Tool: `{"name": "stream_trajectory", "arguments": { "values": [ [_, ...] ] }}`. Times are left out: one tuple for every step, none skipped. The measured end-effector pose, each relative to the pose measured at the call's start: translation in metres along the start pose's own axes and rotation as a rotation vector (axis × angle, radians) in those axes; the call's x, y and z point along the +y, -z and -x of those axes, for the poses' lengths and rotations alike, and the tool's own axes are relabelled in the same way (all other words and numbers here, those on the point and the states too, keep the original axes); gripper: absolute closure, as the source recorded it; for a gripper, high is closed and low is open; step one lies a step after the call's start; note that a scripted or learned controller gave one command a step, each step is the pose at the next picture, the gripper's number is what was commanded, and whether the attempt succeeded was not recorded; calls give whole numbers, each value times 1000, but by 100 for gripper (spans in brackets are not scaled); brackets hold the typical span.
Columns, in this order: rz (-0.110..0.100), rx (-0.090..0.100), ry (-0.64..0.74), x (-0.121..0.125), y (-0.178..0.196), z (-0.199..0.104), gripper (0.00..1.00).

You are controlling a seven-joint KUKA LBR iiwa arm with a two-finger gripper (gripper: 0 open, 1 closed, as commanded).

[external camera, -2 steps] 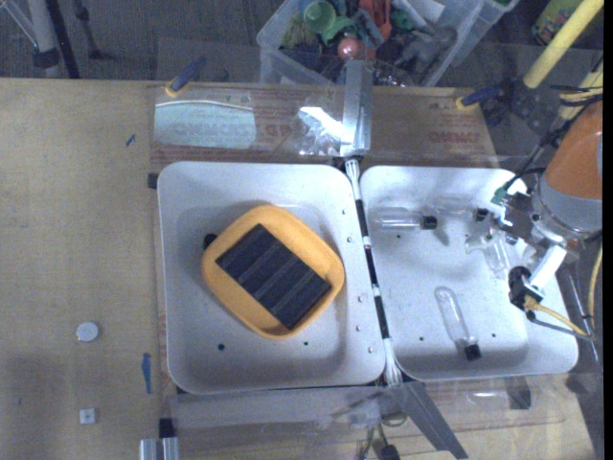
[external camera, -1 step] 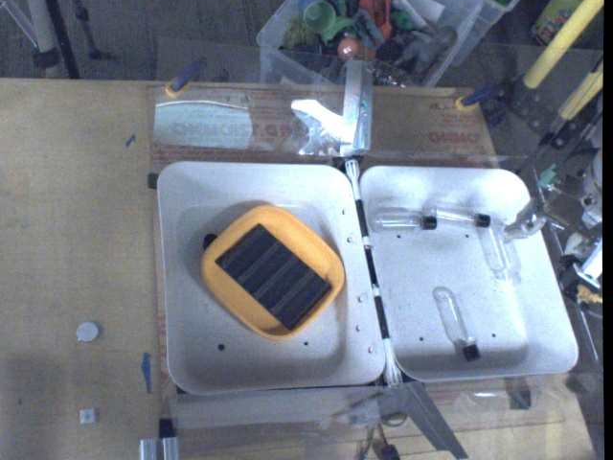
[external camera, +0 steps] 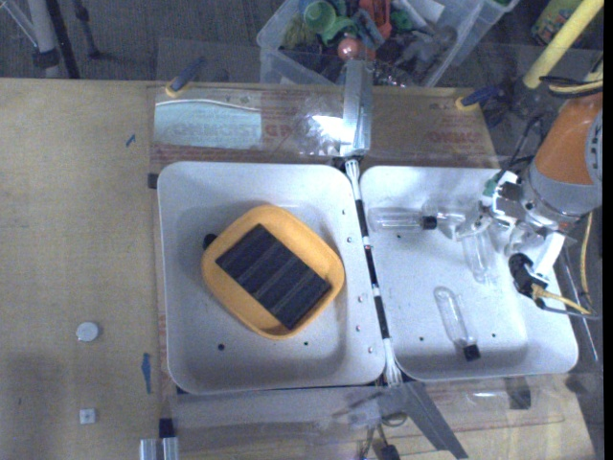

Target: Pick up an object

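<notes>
Yellow rounded-square pad with dark ribbed panel (external camera: pixel 272 271), centre of left white bin (external camera: pixel 182 353), well apart from claw (external camera: pixel 474 242) over right bin's (external camera: pixel 551 353) far edge, grip state indiscernible.

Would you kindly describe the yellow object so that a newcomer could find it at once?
Start with the two white bins side by side and take the left bin. Near its middle lies the yellow object, a rounded-square block turned at an angle. Its dark ribbed panel on top sets it apart from the clear tubes in the other bin.
</notes>
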State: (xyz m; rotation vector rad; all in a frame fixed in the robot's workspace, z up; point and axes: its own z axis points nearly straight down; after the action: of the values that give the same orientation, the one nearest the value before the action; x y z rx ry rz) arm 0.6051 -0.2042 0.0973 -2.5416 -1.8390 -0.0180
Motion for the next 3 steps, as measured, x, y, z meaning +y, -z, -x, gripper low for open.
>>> {"name": "stream_trajectory", "arguments": {
  "values": [
    [-2, -13, 68, -12, 58, 2, 0],
    [2, -12, 89, -22, -10, -42, 0],
    [5, -12, 89, -21, 1, -43, 100]
  ]
}}
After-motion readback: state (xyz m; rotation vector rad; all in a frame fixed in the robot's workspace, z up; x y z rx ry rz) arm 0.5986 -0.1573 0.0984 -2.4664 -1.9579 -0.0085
